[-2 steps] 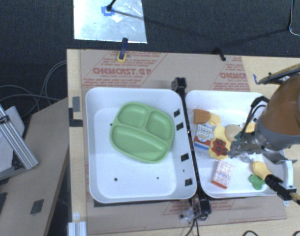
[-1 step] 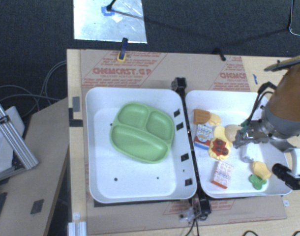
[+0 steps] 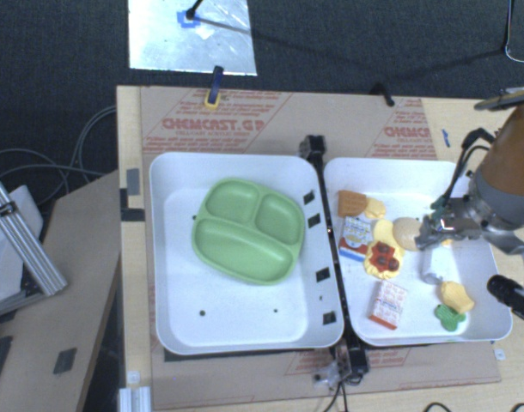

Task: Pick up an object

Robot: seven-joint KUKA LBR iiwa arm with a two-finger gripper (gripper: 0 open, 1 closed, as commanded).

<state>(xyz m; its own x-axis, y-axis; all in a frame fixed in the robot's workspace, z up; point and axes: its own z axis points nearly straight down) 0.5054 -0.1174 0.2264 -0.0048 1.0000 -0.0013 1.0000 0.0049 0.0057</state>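
Note:
The right bin (image 3: 417, 178) holds several small items. A brown toast-shaped piece (image 3: 352, 202) lies at its back left, with a white and blue packet (image 3: 356, 230) just in front of it. Further in are a beige round piece (image 3: 406, 230), a red piece on a yellow one (image 3: 382, 258) and a white and red packet (image 3: 388, 304). A yellow piece (image 3: 456, 294) and a green piece (image 3: 449, 318) lie at the front right. My gripper (image 3: 430, 260) hangs over the right half of this bin, just right of the beige piece and behind the yellow one. Nothing shows in its grasp.
In the left bin (image 3: 172, 316) lies a green divided plate (image 3: 249, 230). A black divider strip (image 3: 326, 239) runs between the two bins. The arm (image 3: 511, 187) enters from the right over the right bin's edge. Cardboard (image 3: 271, 118) lies under both bins.

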